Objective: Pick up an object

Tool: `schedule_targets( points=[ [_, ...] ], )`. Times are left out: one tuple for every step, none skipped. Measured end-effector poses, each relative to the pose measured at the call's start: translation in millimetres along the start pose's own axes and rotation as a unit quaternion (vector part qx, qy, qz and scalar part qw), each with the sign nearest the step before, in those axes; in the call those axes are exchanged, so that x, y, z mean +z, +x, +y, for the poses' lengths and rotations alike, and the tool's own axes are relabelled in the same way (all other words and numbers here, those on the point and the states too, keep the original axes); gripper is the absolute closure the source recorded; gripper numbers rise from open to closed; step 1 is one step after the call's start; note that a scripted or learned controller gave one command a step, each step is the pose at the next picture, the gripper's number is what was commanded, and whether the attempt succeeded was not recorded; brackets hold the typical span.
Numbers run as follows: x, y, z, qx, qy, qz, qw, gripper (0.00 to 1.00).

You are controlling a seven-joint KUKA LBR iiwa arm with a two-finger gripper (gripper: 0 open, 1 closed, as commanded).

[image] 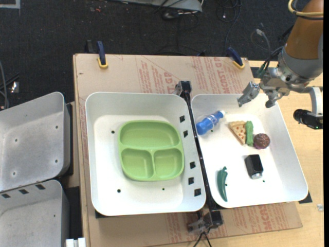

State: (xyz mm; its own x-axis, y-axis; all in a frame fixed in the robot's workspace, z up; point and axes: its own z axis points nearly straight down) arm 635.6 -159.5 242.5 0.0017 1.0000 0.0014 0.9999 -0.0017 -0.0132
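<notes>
Gripper point(258, 98) poised above the far edge of the right bin point(290, 153), fingers spread and grasping nothing; by this evidence the pick has not begun, and approach, closure and lift all remain. Candidate objects, all lying in the right bin: one blue bottle point(209, 122), one wedge of toy pizza point(237, 131) touching one green stick-shaped item point(249, 132), one dark red ball point(261, 141), one black block point(253, 166), one green toy pepper point(222, 183). Left bin point(100, 153) holds one green divided tray point(151, 150). Bins: two.
</notes>
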Motion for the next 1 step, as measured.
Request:
schedule_targets(
  points=[
    [-8.9, 0.4, 2.1, -0.001, -0.007, -0.001, 1.0, 0.0]
  ],
)
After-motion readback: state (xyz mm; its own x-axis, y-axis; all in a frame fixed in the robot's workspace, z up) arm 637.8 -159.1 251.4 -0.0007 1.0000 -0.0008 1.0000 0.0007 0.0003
